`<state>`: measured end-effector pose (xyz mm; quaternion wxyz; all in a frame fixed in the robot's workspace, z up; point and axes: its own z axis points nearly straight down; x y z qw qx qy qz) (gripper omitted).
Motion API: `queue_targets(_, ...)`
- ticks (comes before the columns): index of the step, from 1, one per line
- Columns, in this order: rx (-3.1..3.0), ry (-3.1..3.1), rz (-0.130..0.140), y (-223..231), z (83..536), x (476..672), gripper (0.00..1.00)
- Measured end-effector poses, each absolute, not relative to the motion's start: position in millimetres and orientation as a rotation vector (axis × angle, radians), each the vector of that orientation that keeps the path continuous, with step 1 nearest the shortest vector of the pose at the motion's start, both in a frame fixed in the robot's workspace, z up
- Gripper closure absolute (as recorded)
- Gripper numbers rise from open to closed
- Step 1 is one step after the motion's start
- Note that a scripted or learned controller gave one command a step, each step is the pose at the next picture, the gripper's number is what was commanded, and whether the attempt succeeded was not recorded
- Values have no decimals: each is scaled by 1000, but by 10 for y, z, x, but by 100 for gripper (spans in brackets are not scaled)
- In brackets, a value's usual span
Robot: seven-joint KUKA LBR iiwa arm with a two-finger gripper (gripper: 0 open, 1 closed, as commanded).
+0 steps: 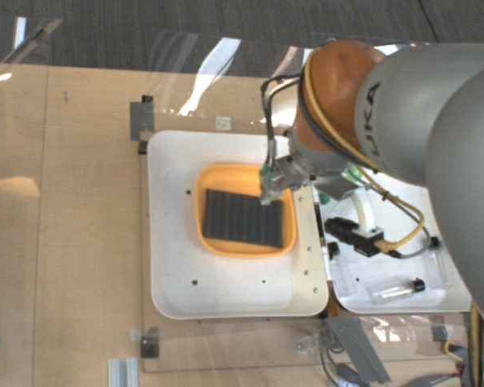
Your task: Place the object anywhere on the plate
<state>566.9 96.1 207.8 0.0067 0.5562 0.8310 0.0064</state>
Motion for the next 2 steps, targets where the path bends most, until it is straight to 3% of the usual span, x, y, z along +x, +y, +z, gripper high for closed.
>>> queue_targets(1, 1740, 2600, 20, 963, 2078, 5669, 0)
queue_targets(2, 1470, 2770, 5, 482, 2131, 6458, 0)
